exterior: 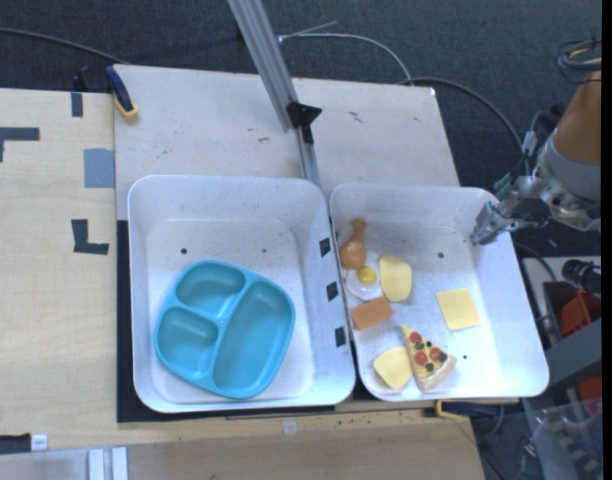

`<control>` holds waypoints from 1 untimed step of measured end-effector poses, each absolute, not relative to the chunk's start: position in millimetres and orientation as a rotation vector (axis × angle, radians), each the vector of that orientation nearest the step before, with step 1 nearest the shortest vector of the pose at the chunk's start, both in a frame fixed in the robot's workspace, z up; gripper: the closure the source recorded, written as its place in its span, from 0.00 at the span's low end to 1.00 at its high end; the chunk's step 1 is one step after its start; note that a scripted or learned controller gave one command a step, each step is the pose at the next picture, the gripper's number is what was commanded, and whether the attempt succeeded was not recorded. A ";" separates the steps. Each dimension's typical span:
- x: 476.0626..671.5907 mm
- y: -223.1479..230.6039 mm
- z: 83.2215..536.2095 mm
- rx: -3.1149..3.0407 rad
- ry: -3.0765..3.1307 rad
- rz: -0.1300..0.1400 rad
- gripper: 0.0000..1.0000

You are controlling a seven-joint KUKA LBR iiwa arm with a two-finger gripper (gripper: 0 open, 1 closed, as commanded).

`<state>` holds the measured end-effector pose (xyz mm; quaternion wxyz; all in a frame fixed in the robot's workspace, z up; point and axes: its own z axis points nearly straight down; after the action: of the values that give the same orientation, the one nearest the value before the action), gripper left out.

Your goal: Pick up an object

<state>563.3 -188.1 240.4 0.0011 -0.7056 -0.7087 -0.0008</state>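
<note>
We see the gripper [483, 230] poised over the right bin's [506, 353] upper right rim, whether its jaws are wide or narrow we cannot tell, while the toy food, a yellow cheese slice [458, 308] nearest, lies left and below it.

Arm at right edge, wrist bent, tool [485, 230] angled down-left
</note>
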 end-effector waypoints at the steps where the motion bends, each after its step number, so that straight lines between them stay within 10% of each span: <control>1: 589.5 -149.8 277.5 -2.216 -2.230 -0.004 1.00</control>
<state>589.5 -149.8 277.5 -0.0008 -0.7049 -0.7093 -0.0013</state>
